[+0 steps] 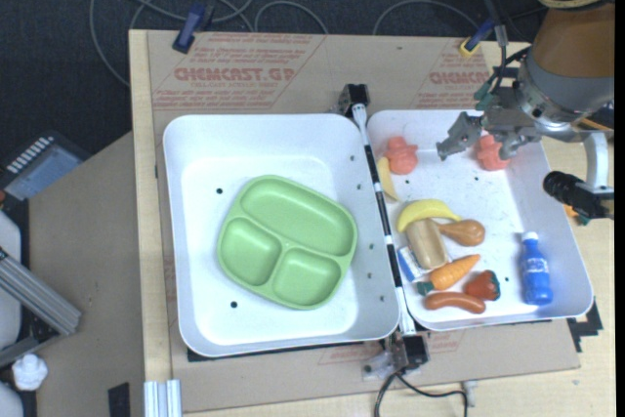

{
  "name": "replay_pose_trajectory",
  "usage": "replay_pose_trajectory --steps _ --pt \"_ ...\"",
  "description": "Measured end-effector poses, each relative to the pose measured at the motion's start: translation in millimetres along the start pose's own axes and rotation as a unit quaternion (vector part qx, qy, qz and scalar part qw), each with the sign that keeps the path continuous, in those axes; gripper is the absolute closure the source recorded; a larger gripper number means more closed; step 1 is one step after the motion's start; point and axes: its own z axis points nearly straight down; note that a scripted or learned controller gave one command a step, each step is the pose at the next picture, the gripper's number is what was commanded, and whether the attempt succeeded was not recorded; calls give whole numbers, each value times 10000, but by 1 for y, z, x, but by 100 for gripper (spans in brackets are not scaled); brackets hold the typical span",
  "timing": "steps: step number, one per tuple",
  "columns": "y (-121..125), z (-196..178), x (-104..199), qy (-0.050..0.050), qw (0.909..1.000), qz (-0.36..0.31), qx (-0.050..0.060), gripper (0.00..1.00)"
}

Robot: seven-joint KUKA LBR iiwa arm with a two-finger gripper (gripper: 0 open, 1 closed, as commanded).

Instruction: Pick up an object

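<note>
My gripper (480, 145) hangs over the far part of the right bin (557, 225), its two fingers spread open. A pink toy (492, 155) lies in the bin just below it, close to the right finger (510, 144), and is not clamped. A second pink toy (399, 154) rests to the left near the bin's wall. Nearer the front lie a yellow banana (427, 210), a tan cylinder (425, 244), a brown drumstick (465, 231), an orange carrot (455, 271), a red pepper (482, 285), a red sausage (454, 303) and a blue bottle (534, 269).
The left bin (195, 161) holds a green three-compartment plate (285, 241). A black clamp (354, 98) sits at the far end of the divide between the bins. A black fitting (574, 192) of the arm juts over the right bin's right edge.
</note>
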Motion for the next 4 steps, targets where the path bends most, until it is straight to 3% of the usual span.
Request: replay_pose_trajectory --steps 1,2,3,4 --pt "-16 93 -89 -5 10000 10 9 0" --pt "-43 143 -49 2 10000 -1 8 0" --pt "-100 160 -86 20 10000 -26 -36 0" --pt "-46 161 -34 -2 10000 -8 -10 0"
